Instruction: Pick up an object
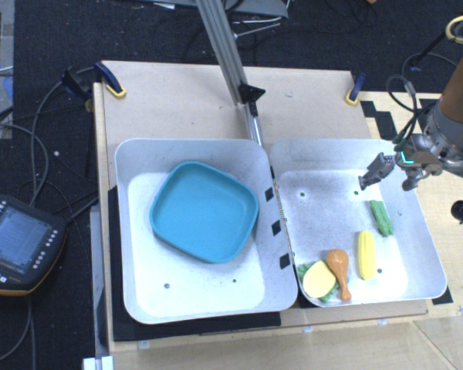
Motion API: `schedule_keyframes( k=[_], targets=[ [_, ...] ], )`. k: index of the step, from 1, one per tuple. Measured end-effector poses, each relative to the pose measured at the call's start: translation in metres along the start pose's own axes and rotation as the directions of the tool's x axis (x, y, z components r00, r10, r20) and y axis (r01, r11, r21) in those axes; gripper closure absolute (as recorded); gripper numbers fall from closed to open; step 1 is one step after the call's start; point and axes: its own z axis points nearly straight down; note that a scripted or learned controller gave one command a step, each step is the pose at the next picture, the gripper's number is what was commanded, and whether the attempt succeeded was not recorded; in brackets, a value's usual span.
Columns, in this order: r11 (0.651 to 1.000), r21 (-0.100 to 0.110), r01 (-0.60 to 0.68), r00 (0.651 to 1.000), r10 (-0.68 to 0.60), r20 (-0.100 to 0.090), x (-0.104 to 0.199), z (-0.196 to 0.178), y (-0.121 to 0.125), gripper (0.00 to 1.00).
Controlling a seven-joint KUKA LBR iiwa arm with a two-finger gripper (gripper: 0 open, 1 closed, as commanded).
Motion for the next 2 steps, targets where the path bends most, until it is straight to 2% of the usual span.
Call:
schedule_keyframes(
  k=[1, 2],
  targets=[
    [1.0, 0.0, 0.0, 1.0, 0.0, 0.0, 0.0, 0.0, 0.0, 0.0],
    [1.0, 0.004, 0.0, 1.0, 0.0, -0.001, 0.005, 0.051, -0.01, 0.0]
  ],
)
